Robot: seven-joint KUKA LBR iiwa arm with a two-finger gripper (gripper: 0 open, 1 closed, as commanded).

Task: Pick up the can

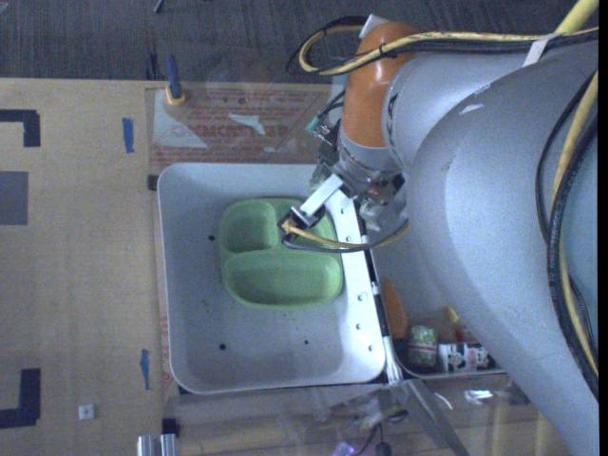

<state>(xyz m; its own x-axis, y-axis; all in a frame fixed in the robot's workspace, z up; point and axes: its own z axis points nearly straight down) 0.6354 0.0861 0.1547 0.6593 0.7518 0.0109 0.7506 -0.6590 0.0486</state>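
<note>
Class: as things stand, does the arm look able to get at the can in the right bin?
Probably yes. The can stands uncovered in the right bin, a white box beside it, and the arm hangs over the wall between the bins. The arm hides much of that bin.

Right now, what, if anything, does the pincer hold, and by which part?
It cannot be told: the pincer hangs beside the green moulded plastic tray.
</note>
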